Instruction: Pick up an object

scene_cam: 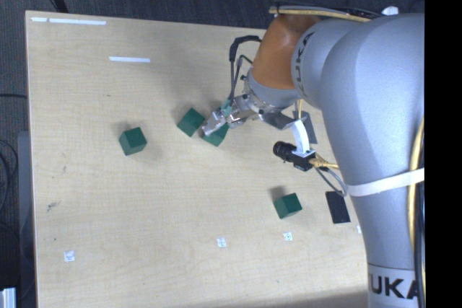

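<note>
At mid-surface (144, 227) the gripper (216, 122) sits over a green block (216, 135) — finger state unclear; next, confirm the grasp — then lift.

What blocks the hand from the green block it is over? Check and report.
Nothing visible does. The hand is already down at that green block, overlapping its top edge. A second green block sits close on the camera view's left, possibly crowding that side. Whether the hand grips anything is unclear.

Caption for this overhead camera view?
Gripper low over one of four green blocks, another block just beside it.
</note>
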You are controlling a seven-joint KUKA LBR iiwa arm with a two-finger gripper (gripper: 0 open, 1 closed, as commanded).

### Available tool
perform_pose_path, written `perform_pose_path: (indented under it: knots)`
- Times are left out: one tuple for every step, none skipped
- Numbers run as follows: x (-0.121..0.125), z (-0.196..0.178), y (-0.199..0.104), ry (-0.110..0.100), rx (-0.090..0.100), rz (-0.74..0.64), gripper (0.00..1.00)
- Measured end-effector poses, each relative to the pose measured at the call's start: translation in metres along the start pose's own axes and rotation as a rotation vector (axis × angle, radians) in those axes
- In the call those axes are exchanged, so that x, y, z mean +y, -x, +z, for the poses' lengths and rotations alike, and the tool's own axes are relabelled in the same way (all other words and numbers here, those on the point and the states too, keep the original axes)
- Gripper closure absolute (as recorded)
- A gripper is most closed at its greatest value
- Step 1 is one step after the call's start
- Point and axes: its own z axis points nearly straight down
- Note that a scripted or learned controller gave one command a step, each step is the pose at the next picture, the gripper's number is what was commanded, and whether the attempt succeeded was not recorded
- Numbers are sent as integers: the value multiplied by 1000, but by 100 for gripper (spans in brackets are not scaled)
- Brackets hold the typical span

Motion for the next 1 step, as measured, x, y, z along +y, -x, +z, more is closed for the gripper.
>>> perform_pose_path:
  knots:
    - [6, -180, -40, 0, 0, -149, 100]
